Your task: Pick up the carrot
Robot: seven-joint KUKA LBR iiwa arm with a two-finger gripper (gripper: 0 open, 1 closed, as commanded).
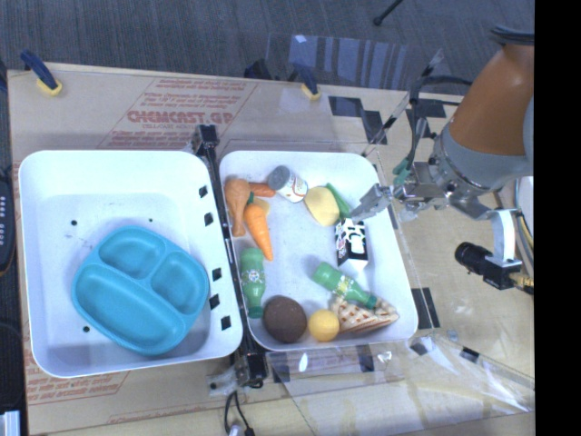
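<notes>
Camera view shows the gripper (372, 200) at the right rim of the right bin (406, 284), right of centre in the frame; whether it is open or closed cannot be told. Well apart to its left, the carrot (258, 227) lies by the bin's left wall.

Arm (495, 107) cut off at the right edge. Claw (374, 200) too small and blurred for finger detail. Black carton (351, 242) print unreadable.
</notes>
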